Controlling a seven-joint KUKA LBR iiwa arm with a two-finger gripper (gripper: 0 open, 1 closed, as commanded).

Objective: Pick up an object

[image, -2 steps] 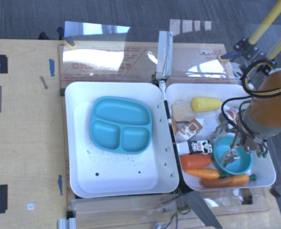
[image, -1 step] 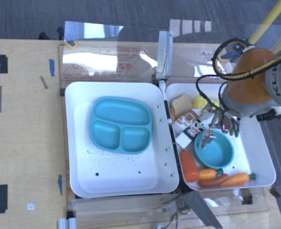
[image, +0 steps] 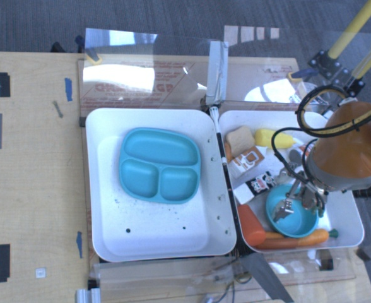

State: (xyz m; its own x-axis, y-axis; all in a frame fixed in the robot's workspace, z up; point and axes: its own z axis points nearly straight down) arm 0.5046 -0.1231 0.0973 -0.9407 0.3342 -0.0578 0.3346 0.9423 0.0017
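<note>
- A single camera sits above the bench and looks down at a slant, so the far side of the pale wooden bench top (image: 28,169) lies toward the upper edge and grey carpeted floor shows beyond it.
- It stands far enough back to take in both shallow white plastic bins, the left bin (image: 103,188) and the right bin (image: 353,223), side by side at mid-frame.
- The grey arm with the orange band (image: 346,147) enters from the right edge, close under the lens and large in the frame.
</note>
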